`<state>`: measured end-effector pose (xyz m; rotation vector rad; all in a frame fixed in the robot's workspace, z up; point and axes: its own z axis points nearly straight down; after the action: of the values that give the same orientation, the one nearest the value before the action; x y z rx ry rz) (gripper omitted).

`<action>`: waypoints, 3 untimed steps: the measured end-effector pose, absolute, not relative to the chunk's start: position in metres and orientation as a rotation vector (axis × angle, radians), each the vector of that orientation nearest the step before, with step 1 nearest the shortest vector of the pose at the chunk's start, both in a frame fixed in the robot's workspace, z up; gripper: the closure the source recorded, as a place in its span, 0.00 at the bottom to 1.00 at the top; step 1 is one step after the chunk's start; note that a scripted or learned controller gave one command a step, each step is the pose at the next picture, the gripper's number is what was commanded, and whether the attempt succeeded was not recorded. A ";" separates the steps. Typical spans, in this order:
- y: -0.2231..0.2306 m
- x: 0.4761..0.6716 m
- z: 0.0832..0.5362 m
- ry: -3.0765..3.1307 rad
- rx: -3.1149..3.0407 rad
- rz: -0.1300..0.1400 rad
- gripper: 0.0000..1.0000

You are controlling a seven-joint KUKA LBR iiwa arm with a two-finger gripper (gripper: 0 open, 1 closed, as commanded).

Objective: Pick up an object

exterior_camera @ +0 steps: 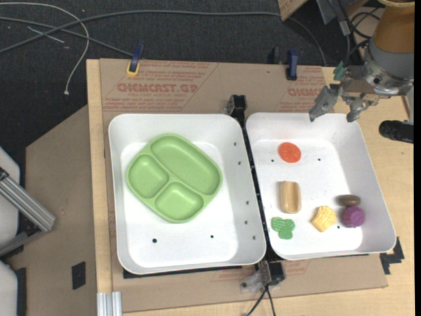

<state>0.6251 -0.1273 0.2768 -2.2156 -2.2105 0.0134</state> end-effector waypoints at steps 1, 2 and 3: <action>-0.127 0.627 0.285 -2.221 -2.220 0.000 0.00; -0.124 0.628 0.223 -2.218 -2.217 0.005 0.00; -0.119 0.636 0.165 -2.220 -2.216 0.004 0.00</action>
<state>0.6357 -0.1194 0.1653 -2.2163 -2.2198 0.0040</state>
